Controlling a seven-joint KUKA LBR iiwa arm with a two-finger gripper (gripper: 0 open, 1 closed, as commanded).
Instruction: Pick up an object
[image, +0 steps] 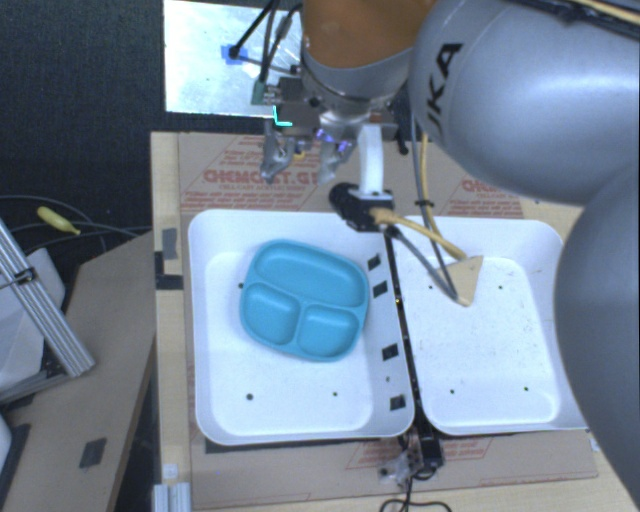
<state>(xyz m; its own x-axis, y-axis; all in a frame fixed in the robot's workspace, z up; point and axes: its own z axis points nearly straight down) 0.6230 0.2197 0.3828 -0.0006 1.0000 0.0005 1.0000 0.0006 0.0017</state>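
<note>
Above the far rim of the left bin (215, 330) hangs the gripper (305, 160), its two fingers spread moderately apart with nothing between them, over the brown cardboard sheet (240, 165) that lies under both bins. The likely object for picking is the blue divided plate (303, 300), which lies flat in the middle of the left bin, well apart from the gripper and nearer to the camera. To do this step well, I judge the arm should come toward the near side and go down over one rim of the plate, so that one finger goes inside a compartment and the other outside the edge; a grasp in the flat middle would probably slip. The plate has free floor on all sides, with less space toward the divider between the bins, so the left or far rim seems the safer approach. In the right bin (520, 400) a tan triangular piece (467, 275) lies near the far corner with thin cables crossing it, and I would leave that alone.
</note>
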